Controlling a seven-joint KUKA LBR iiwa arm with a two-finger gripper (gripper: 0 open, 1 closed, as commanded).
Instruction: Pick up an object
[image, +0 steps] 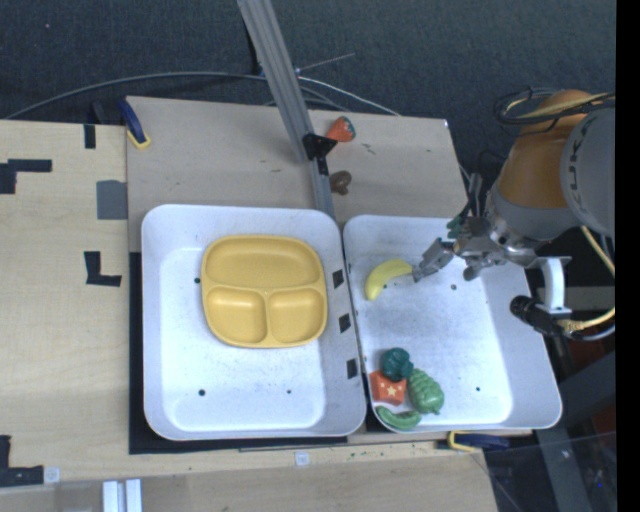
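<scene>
A yellow toy banana (385, 277) lies in the right bin (470, 340), near its back left corner. My gripper (445, 258) hangs low over the same bin, just right of the banana's right end and close to it. Whether it touches the banana I cannot tell. At the bin's front left corner sits a cluster of small toys: a dark teal piece (397, 362), an orange-red piece (388, 387), a green leafy piece (425, 392) and a green pod (400, 420) on the rim.
The left bin (170, 330) holds a yellow divided plate (265, 290). A grey pole (285, 85) rises behind the bins, with a small orange object (342, 128) and a brown one (340, 182) on the bench beside it. The arm's grey and orange body (550, 170) fills the right side.
</scene>
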